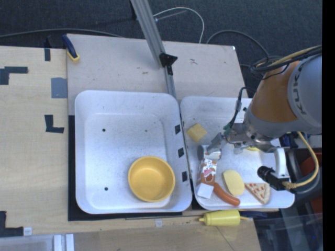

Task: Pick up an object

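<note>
I looked down on a table (pixel 120 61) carrying two shallow white bins side by side. The left bin (pixel 94 109) held a yellow bowl (pixel 152 178), upright near its front right corner, well apart from everything I was working on.

My arm (pixel 280 101), grey with an orange band, reached in from the right over the right bin (pixel 209 109). My hand (pixel 212 148) hung low above that bin's left half, its fingers parted narrowly and nothing between them. I judged it was placed there to come down on the small carton (pixel 208 172) lying just below the fingertips, since that was the nearest thing to pick up.

The things to choose from were crowded along the bin's front: the carton, a red sausage (pixel 226 194) touching its lower end, a pale yellow oval piece (pixel 233 182) just beside them, and a pizza slice (pixel 258 192) at the front right. A yellow block (pixel 197 132) sat apart, near the wall between the bins, just above my hand.

A yellow bottle (pixel 222 218) lay on its side outside the bin, against its front edge.

With the pieces touching, I judged a grasp could nudge a neighbour.
</note>
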{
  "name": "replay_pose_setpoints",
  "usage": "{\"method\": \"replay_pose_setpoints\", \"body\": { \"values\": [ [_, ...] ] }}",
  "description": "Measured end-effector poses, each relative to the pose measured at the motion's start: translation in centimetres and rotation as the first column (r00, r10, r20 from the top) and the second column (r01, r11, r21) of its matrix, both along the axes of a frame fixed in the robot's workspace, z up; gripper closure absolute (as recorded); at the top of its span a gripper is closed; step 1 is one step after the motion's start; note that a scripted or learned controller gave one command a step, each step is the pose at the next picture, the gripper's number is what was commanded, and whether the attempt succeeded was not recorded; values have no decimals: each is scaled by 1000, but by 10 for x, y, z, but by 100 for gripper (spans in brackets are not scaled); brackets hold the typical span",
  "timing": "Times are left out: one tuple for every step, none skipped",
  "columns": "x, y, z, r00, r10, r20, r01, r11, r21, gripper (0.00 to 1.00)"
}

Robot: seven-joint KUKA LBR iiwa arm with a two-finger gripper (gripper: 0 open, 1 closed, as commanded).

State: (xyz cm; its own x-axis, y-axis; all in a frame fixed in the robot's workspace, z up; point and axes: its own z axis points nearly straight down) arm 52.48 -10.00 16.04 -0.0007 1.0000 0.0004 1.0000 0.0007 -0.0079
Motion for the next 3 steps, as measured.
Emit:
{"method": "replay_pose_setpoints", "body": {
  "values": [
    [11,-5,-44,1000,3,10,-3,1000,9,0],
    [15,-5,-40,1000,2,30,-2,1000,0,0],
    [14,-4,-32,1000,3,26,-3,1000,3,100]
  ]
}}
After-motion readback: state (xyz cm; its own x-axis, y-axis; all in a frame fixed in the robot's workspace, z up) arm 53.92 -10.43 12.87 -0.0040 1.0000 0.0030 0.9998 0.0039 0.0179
